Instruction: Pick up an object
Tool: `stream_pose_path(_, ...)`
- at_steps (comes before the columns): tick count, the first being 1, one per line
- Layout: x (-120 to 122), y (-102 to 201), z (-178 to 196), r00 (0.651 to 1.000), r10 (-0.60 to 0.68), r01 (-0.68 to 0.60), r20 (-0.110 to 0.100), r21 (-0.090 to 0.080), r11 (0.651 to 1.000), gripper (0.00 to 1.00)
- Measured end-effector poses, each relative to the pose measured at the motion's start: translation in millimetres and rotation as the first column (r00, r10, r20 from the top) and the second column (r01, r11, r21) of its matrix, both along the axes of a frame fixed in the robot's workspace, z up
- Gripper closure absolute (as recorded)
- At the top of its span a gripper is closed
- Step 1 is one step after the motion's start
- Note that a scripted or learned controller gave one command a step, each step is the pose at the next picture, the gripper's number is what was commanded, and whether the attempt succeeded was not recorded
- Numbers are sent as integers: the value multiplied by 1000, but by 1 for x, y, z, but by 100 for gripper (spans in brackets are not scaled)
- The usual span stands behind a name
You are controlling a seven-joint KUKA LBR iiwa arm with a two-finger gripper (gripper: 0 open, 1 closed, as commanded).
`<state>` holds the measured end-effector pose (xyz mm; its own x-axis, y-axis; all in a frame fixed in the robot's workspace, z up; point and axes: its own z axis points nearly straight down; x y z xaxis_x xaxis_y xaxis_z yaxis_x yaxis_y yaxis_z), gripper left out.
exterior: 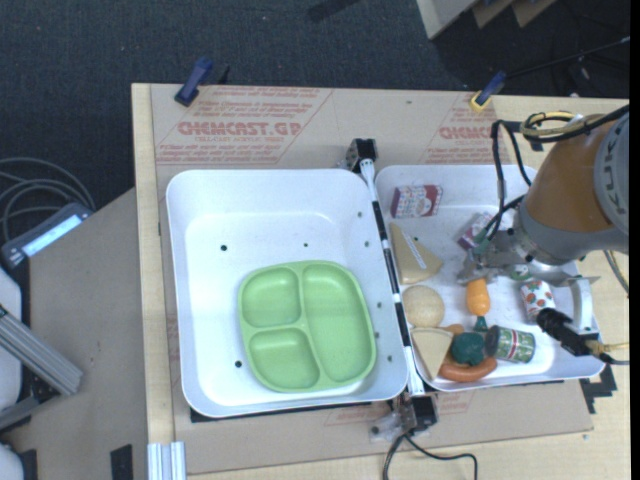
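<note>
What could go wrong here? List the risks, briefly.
1. The right bin is crowded: the small orange piece below the gripper lies close to other items, so a grasp may nudge or snag neighbours.
2. The green-and-orange toy and can touch, so lifting one could drag the other.

Pale green divided tray (305, 325) sits in the white left bin (200, 228); orange carrot (479, 296), dark green vegetable (467, 348), red-and-white carton (416, 201) alongside.

The grey arm with orange band (575, 183) is cut off at three o'clock and hides part of the right white shallow bin (455, 176).
</note>
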<state>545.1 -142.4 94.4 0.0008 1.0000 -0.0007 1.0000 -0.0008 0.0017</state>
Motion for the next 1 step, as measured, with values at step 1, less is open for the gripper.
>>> stream_pose_path(1,-42,96,90,1000,2,-2,-1,2,1000,100)
